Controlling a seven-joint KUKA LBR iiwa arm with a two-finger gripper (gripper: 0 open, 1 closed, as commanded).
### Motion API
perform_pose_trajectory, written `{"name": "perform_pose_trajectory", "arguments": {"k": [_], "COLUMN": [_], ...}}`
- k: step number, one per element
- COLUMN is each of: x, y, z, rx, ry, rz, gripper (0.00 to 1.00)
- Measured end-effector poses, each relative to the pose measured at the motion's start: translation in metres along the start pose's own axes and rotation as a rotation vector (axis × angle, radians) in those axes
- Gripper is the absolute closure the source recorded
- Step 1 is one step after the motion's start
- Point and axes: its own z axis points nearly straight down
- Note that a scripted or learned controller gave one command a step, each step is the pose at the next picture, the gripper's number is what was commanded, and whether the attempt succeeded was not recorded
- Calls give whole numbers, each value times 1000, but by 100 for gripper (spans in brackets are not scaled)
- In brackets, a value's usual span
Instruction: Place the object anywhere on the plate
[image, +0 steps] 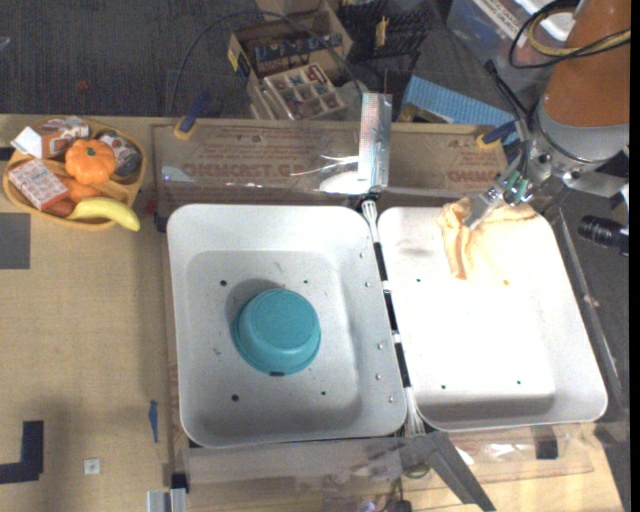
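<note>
Fruit basket (72, 175), cardboard box (290, 62)

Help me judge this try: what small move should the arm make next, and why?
Probably carry the pale cloth left toward the teal plate. It hangs from the gripper over the right bin's far corner; the plate sits in the left bin.

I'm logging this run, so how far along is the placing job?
Early stage. The pale cloth hangs from the gripper over the right bin, so the pick looks done. Carrying is in hand. Left: moving it to the teal plate in the left bin.
</note>
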Motion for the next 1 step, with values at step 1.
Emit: {"name": "perform_pose_trajectory", "arguments": {"k": [1], "x": [0], "y": [1], "z": [40], "rx": [3], "ry": [2], "rz": [0], "gripper": [100]}}
